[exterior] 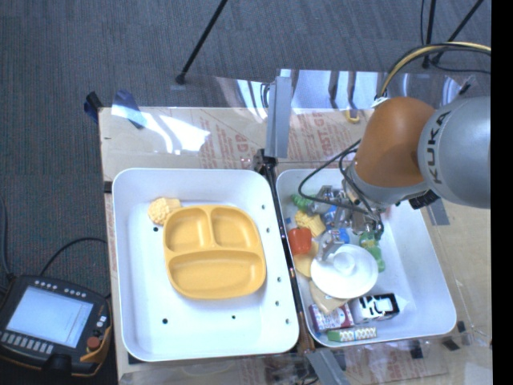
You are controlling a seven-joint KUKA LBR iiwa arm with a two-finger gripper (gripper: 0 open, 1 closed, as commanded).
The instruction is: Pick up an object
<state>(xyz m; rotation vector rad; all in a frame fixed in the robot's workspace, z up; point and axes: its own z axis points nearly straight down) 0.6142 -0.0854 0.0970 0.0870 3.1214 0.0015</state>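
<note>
orange wrist band (pixel 398 140) w/ the grey kuka link behind it sits highest, closest to the lens, hanging over the right bin (pixel 433 283). below it my gripper (pixel 346 217) is down among the clutter at that bin's upper left, cables looping round it. can't tell how wide i'm spread or whether anything sits between the tips; wrist and clutter hide that, so no claim of a hold. right under/just beside me: white round lid-like dish (pixel 345 270), a red piece (pixel 300 240) to its left, yellow bits, green bits (pixel 373 255) on its right edge, something blue near my tips. further toward the bin's front edge a black-and-white packet (pixel 377 305) and a red-white packet (pixel 330 318). so candidate objs are all piled in the right bin, touching or overlapping each other. left bin (pixel 132 295) holds a yellow divided tray (pixel 214 251), w/ a small yellow waffle-ish piece (pixel 163 209) touching its upper left corner; both well apart from me. step, as i judge it: descent/grasp attempt in the pile, pick not confirmed. next move calls for closing on one item only, then a straight lift; the crowding means i could pinch two things or slip off the dish rim.
</note>
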